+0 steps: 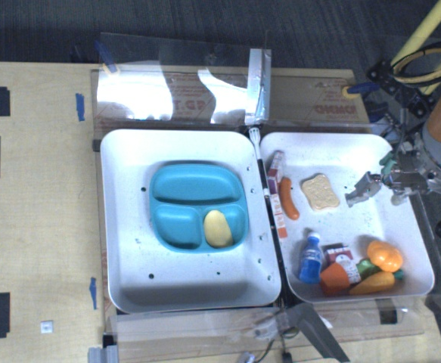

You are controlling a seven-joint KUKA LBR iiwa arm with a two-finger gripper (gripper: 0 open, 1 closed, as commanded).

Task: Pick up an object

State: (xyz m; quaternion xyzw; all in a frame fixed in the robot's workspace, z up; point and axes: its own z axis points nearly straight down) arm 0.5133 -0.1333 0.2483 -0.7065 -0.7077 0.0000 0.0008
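My gripper (377, 193) hangs over the right side of the right bin (371, 146), open, with nothing between its fingers. Left of it lies a tan slice of bread (320, 192), apart from the nearer fingertip (358, 192). An orange sausage (288, 198) lies by the bin's left wall. Along the bin's front sit a blue bottle (310, 259), a small red and white box (340, 254), a red piece (333, 277), an orange fruit (386, 255) and a carrot (373, 282).
The left bin (122, 203) holds a blue divided tray (194, 191) with a yellow egg-shaped object (217, 228) in its lower right compartment. A small dark packet (274, 162) leans at the divider between the bins. Cables (413, 63) hang at the upper right.
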